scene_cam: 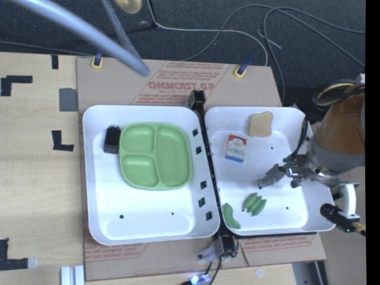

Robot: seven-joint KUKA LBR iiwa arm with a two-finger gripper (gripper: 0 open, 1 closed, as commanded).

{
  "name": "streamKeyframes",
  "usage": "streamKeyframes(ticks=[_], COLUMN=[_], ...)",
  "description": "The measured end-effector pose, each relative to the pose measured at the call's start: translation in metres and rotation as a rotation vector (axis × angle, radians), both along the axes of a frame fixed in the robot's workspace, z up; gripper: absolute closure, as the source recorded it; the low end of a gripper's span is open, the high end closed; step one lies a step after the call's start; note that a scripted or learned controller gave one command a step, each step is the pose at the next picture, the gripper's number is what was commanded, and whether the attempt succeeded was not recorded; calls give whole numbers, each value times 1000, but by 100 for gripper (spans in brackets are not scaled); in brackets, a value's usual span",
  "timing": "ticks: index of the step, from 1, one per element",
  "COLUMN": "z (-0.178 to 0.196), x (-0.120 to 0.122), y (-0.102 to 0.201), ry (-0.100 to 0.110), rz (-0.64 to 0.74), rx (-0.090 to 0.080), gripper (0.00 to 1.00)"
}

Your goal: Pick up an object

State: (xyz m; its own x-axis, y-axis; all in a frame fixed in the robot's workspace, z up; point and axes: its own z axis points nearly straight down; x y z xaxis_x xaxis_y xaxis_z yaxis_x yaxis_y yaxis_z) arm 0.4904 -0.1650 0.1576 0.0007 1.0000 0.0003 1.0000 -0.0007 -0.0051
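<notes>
My gripper (265, 181) reaches in from the right and hovers over the right bin (279, 221), near its middle. Nothing shows held in it. A green pea pod (254, 204) lies just below and to the left of the gripper tip. A second green pod (230, 216) rests at the bin's lower left corner. A small red, white and blue carton (236, 147) lies up and to the left of the gripper. A tan slice of bread (260, 124) sits near the bin's far wall.
The left bin (98, 189) holds a green divided plate (157, 155) and a small black block (111, 139) beside it. A black divider (205, 171) runs between the bins. Cables trail across the dark floor behind the bench.
</notes>
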Motion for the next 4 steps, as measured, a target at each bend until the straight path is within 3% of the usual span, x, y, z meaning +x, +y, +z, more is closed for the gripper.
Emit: streamKeyframes(ticks=[2,3,4], z=[-74,-62,-12], x=[-2,-1,7], y=[1,0,-7], ry=[-4,-7,-8], rz=[1,1,2], rx=[-1,-3,-2], gripper=[0,100,100])
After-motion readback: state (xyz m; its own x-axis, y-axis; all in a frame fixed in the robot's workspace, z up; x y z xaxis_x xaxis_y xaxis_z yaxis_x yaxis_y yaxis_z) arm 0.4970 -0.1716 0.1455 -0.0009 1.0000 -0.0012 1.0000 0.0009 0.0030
